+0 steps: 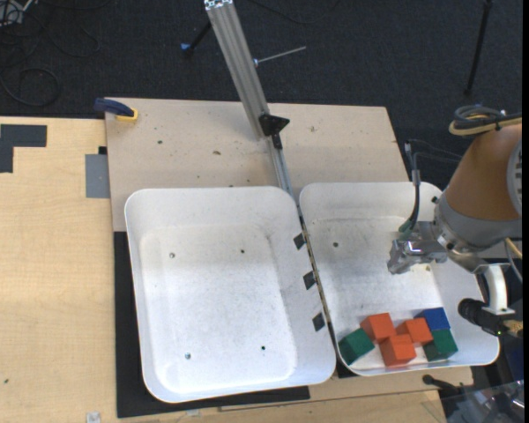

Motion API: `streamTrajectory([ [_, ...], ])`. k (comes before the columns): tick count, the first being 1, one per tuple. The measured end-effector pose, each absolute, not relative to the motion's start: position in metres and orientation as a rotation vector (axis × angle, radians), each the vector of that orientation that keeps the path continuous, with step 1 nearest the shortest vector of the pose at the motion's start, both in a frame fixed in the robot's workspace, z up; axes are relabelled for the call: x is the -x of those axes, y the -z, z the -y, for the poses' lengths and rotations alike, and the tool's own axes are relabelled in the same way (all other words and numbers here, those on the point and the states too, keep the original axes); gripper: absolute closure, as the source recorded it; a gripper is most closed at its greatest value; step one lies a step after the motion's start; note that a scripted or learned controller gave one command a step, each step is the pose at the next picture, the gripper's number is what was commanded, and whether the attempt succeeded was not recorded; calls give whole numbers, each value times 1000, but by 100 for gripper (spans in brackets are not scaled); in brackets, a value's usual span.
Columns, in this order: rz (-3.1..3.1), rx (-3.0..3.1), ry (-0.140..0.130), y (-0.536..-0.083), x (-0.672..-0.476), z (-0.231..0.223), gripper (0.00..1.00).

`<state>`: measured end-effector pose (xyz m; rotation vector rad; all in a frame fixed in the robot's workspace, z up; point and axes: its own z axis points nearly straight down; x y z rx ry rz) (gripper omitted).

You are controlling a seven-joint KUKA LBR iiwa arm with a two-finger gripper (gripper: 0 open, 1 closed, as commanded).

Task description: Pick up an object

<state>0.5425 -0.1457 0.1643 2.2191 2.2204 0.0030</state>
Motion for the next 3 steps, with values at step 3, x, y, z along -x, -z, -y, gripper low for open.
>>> streamTrajectory([
  [3,-2227,-2221,2,-266,-545,107,100],
])
